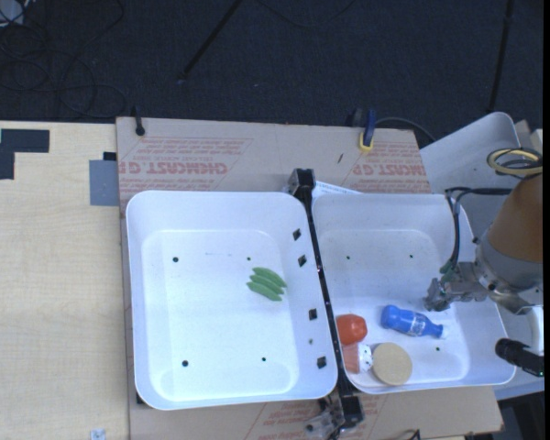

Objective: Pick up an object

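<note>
Green pods [267, 283], blue bottle [411, 321], red cup [351, 328], tan disc [391, 363], white bins [147, 246].

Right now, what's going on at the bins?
The arm's gripper is low over the right bin, just beside a blue bottle that lies on the bin floor; nothing is visibly held. A red object and a tan disc sit near that bin's front. A green item lies alone in the left bin.

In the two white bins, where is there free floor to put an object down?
Left white bin: bare all around the green pea pods. Right white bin: bare far half. Crowded near edge: red tomato, blue bottle, tan disc, gripper.
</note>
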